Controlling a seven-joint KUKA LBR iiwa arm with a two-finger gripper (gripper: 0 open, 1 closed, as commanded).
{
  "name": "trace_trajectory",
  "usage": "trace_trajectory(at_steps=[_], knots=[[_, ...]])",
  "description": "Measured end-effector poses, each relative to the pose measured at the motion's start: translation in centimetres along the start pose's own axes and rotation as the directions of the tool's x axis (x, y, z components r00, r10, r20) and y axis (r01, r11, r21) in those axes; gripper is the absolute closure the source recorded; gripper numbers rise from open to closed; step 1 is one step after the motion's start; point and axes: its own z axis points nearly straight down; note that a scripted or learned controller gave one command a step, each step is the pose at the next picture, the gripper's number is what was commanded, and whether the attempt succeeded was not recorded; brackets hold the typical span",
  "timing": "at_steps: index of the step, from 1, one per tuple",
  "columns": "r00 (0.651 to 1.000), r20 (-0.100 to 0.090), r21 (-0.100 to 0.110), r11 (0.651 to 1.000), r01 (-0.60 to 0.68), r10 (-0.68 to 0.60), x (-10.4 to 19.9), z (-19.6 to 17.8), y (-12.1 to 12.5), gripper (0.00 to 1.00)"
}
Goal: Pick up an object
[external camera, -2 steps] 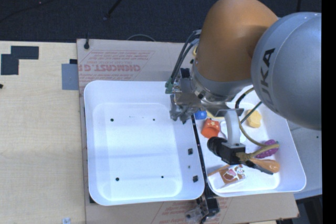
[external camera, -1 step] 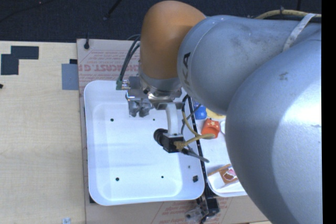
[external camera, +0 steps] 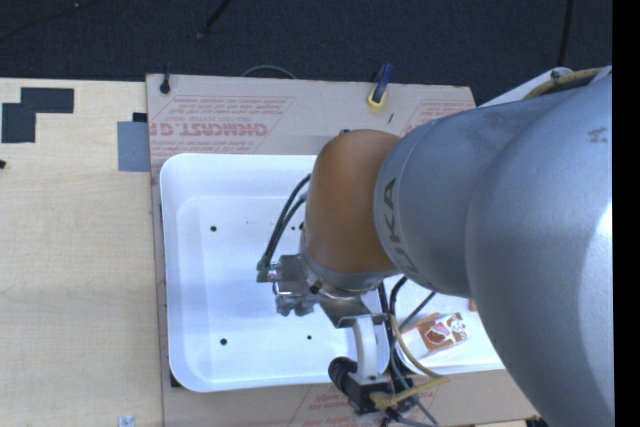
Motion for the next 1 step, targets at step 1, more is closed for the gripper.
trace_trajectory(at_steps=[1], knots=[[1.000, -0.005, -0.017, 1.000, 0.005, -0.005, 7.05, -8.47, 0.51, 1.00]])
